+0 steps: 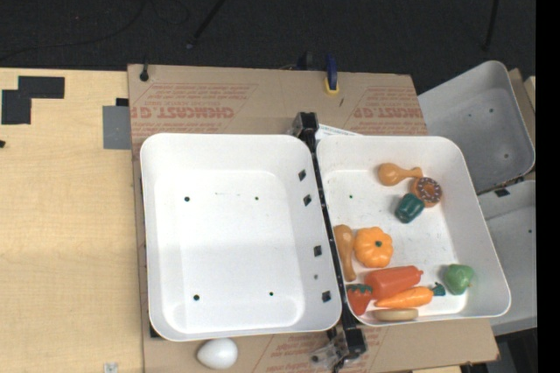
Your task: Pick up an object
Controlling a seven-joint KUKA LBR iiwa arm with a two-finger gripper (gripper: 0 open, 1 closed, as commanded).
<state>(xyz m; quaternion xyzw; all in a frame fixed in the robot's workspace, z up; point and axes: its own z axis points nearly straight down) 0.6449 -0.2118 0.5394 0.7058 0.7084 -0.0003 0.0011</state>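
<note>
Two shallow white plastic bins sit side by side on a brown cardboard sheet (262,104). All the toys lie in the right bin (477,214), mostly toward its near end.

Candidates:
- orange plastic pumpkin (374,247), mid-bin, close to the divider, touching a tan gourd-shaped piece (344,249) on its left
- red plastic pepper (391,280) with an orange carrot (404,299) pressed against its near side
- green round toy (458,277) near the right wall
- dark green pepper (409,207), just beside a brown ring-shaped doughnut toy (428,190) and an orange pear-shaped gourd (398,174)

A white egg-shaped object (217,353) rests on the cardboard outside the left bin (157,187).

Gripper state: cannot tell.

Judgement: no pick is under way yet. The green round toy looks the best target, with the most free space around it. Approach it from straight above, fingers set parallel to the wall. The pepper-carrot cluster risks a double or slipping grasp.
</note>
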